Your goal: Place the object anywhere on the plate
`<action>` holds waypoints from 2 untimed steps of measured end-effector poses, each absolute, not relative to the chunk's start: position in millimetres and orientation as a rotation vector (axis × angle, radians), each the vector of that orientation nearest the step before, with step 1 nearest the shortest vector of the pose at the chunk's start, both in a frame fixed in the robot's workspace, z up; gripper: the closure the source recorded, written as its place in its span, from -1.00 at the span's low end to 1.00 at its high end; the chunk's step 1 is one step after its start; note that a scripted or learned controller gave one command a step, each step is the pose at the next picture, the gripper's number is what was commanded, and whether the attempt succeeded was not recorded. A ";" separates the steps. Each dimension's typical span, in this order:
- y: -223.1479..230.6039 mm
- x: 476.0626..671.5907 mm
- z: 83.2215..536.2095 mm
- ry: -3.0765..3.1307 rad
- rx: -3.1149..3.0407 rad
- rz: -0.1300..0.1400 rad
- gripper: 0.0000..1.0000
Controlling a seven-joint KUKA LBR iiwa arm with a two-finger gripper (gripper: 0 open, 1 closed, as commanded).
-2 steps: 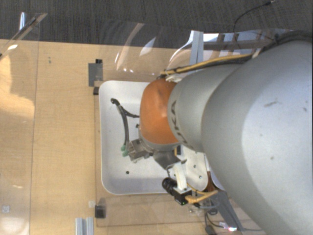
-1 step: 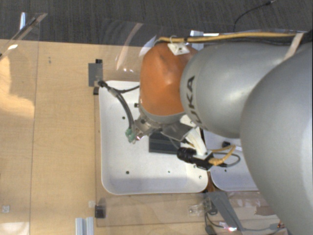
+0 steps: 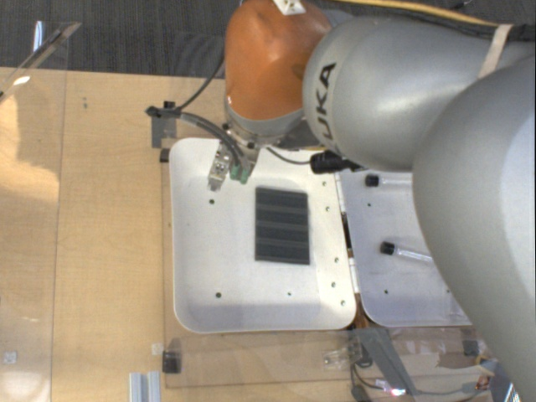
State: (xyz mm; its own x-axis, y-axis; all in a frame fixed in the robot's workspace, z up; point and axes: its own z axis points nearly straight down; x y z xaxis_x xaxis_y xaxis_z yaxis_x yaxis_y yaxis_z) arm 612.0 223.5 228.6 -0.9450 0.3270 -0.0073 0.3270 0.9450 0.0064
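The bench (image 3: 92,249) carries two shallow white bins side by side. The left bin (image 3: 197,291) is seen whole apart from its far right corner; the right bin (image 3: 394,296) is largely covered by the grey arm (image 3: 419,90) that comes in from the right.

Left bin: one dark grey ribbed rectangular plate (image 3: 282,225) lies flat on the floor, right of centre and somewhat nearer the far edge than the near edge. Its long sides run roughly parallel to the bin's right wall. Its top surface is bare. A few small dark dots mark the bin floor near the walls.

Right bin: a small clear tube with a black cap (image 3: 402,250) lies on its side on the visible part of the floor, near the bin's left wall and about midway between far and near edges. The cap points toward the left bin. A second small dark item (image 3: 371,180) sits near the far left corner of this bin, close under the arm; what it is cannot be told.

The tube and the plate are well apart, in separate bins with the dividing walls between them.

The gripper (image 3: 228,167) hangs below the orange band (image 3: 264,57) over the far left corner of the left bin, beside the plate's far left corner and not above it. Nothing is seen between the fingers. Whether they are spread or pressed together cannot be told from this angle
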 end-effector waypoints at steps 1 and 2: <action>235.6 661.9 319.4 2.947 1.060 0.012 1.00; 229.7 615.6 237.4 2.709 1.586 0.005 1.00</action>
